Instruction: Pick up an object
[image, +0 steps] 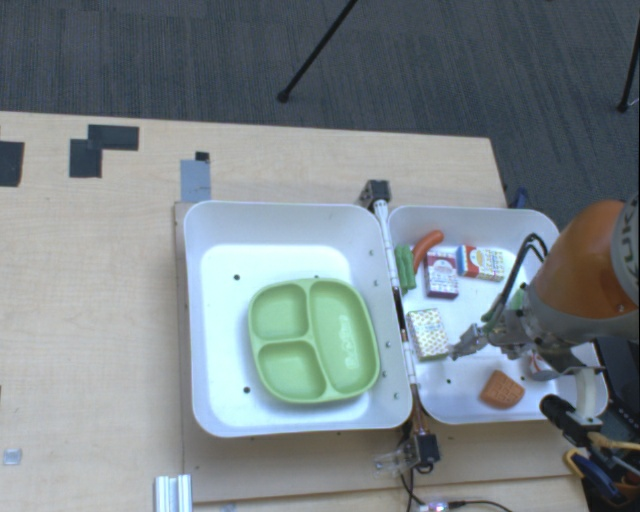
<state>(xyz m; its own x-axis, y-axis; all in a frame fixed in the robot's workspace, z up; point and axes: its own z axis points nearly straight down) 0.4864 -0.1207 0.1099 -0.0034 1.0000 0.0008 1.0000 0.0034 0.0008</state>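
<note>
In the right bin (540, 222) lie a red sausage-shaped piece (427, 243), a green stick (403, 268), a small red box (441, 276), a colourful box (484, 262), a speckled pale box (428, 332) and an orange wedge (502, 390). My gripper (468, 346) hangs low over this bin, just right of the speckled box and above-left of the orange wedge. I see nothing held in it. The arm's orange band (598, 268) covers the bin's right side.
The left bin (215, 330) holds a light green divided plate (314, 340). A ridge (396, 300) separates the two bins. Cables and clips (415, 455) lie at the bench's front edge.
</note>
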